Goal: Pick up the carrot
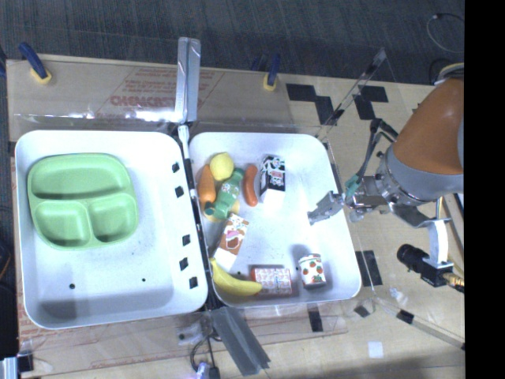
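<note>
This is a robotics lab, set up for testing rather than for living or cooking. A plywood desk (pixel 331 93) stands on dark grey carpet (pixel 237 14) and carries two white bins (pixel 118 298) held in place by blue clamps (pixel 35 63) and metal brackets. Black square markers (pixel 308 95) are stuck to the desk at the far right. Plastic toy food (pixel 229 283) fills the right bin, a green divided tray (pixel 79 200) the left. Cables trail beside the arm (pixel 430 140).

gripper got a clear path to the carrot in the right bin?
Probably yes. The gripper hangs at the bin's right side and the carrot lies exposed at the left wall, though a lemon and green bottle crowd it.
</note>
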Tool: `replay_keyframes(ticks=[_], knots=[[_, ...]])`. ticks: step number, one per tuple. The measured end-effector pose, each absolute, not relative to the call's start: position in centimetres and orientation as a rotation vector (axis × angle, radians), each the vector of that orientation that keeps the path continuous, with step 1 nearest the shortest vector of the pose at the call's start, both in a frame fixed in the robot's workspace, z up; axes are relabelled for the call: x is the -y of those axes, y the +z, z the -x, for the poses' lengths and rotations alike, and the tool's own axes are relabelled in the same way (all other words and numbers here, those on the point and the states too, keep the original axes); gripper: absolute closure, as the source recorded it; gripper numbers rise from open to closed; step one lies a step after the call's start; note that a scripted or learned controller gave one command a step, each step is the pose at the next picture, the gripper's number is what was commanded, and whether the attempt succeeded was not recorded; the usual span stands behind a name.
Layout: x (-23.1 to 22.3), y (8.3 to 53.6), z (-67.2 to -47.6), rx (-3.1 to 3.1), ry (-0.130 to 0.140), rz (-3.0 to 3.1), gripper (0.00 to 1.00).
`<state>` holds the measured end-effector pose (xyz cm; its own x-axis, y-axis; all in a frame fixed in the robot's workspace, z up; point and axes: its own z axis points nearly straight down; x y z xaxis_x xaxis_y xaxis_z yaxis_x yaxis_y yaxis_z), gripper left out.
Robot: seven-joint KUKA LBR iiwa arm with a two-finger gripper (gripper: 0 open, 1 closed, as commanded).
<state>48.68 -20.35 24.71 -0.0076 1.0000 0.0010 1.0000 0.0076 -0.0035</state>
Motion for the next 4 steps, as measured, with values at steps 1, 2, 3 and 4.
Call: replay_keyframes(ticks=[1, 2, 3, 4], knots=[[19.4, 25.9, -49.1, 2.601, 0.001, 1.764, 0.00], [21.0, 26.6, -51.0, 2.860, 0.001, 1.309, 0.00], [20.9, 26.1, -49.7, 3.141, 0.000, 0.003, 0.00], [21.1, 30.9, -49.2, 3.077, 0.006, -0.656, 0.00]])
